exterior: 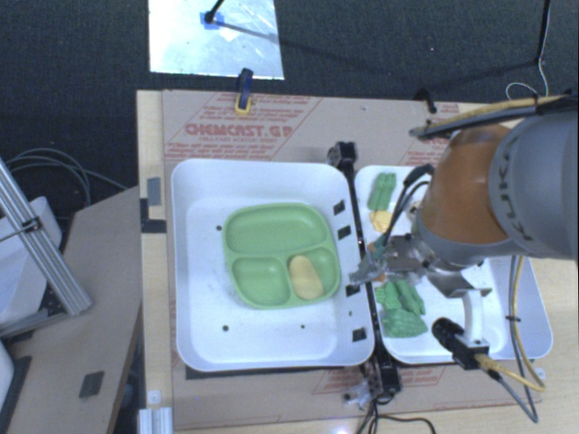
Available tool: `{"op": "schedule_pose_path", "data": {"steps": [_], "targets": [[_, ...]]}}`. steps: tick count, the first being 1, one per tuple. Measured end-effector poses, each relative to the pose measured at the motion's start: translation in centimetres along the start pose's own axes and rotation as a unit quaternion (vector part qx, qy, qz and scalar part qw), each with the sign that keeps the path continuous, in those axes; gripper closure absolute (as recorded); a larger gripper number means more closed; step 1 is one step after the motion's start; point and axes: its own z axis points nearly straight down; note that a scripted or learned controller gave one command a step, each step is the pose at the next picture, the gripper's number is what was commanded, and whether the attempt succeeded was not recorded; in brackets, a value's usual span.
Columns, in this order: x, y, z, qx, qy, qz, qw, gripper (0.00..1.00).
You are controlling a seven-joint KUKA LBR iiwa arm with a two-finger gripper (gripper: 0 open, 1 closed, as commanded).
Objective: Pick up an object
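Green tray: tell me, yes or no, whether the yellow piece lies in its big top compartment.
No. The yellow piece lies in the lower right small compartment of the green tray, in the left bin.

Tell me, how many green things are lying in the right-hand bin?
3 that I can see: a long green piece near the far end and two leafy green pieces lower down, beside the arm. The arm covers part of the bin, so more may be hidden.

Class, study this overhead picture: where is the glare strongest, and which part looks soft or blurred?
Camera view: glare is strongest on the shiny sheet at top left, nearly washed out; the arm near the lens looks soft and blurred; the green tray in the left bin is evenly lit and sharp.
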Motion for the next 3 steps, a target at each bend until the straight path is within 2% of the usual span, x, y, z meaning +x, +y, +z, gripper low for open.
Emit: {"op": "schedule_pose_path", "data": {"steps": [1, 2, 3], "targets": [[0.0, 0.1, -1.1, -0.001, 0.0, -0.002, 1.0, 1.0], [7.2, -0.1, 0.1, 0.001, 0.001, -0.005, 1.0, 1.0], [6.7, 0.0, 0.0, 0.001, 0.0, -0.001, 1.0, 0.0]]}}
